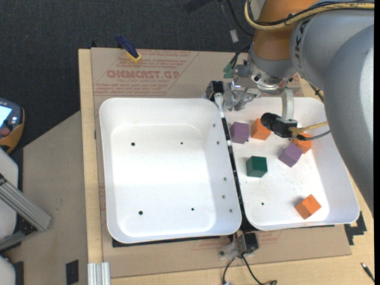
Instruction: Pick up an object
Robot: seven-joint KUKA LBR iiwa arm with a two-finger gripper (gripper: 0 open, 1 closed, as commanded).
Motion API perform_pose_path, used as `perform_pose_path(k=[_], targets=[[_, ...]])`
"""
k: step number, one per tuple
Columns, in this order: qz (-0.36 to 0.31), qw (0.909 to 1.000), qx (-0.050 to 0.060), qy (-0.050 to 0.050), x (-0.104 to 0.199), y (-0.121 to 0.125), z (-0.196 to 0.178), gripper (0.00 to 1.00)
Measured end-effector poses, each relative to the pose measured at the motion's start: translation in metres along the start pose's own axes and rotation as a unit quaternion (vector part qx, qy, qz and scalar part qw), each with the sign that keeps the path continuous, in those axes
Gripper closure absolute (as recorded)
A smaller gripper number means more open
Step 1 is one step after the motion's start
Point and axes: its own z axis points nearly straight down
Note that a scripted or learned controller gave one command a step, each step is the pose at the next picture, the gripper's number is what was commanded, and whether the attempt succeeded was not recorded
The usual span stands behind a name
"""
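Grey arm (332, 58) entered over right bin (332, 209). Left bin (119, 177) alongside. Gripper (237, 97) hung at right bin's far-left corner. Green cube (257, 166) mid-bin; purple cube (240, 132) near left rim; orange cube (308, 206) near front-right corner.

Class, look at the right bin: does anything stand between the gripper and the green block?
Nothing visible does. The gripper hangs at the far left corner of the right bin; the green block lies nearer the camera, with the purple block just beside that line, not across it.
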Motion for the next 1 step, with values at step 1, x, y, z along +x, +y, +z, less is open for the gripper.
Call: perform_pose_path(k=[1], targets=[[0.000,1.0000,0.000,0.000,0.0042,0.0000,0.0000,1.00]])
